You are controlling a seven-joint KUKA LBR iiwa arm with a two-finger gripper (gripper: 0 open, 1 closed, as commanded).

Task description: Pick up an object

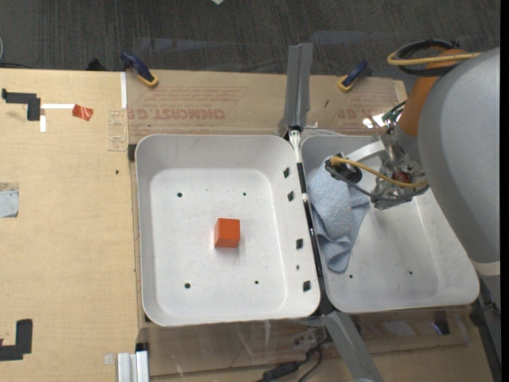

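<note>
An orange-red cube (pixel 227 233) rests flat near the middle of the left bin (pixel 159 293). A light blue cloth (pixel 332 212) lies crumpled against the left wall of the right bin (pixel 445 293). My gripper (pixel 387 191) is low over the right bin, just to the right of the cloth's upper part, with the big grey arm covering the bin's right side. Nothing is visibly held.
A metal divider (pixel 298 94) runs between the two bins at the back. Clamps (pixel 140 68) hold brown cardboard behind the bins. The wooden bench top (pixel 64 213) spreads to the left, with small markers on it.
</note>
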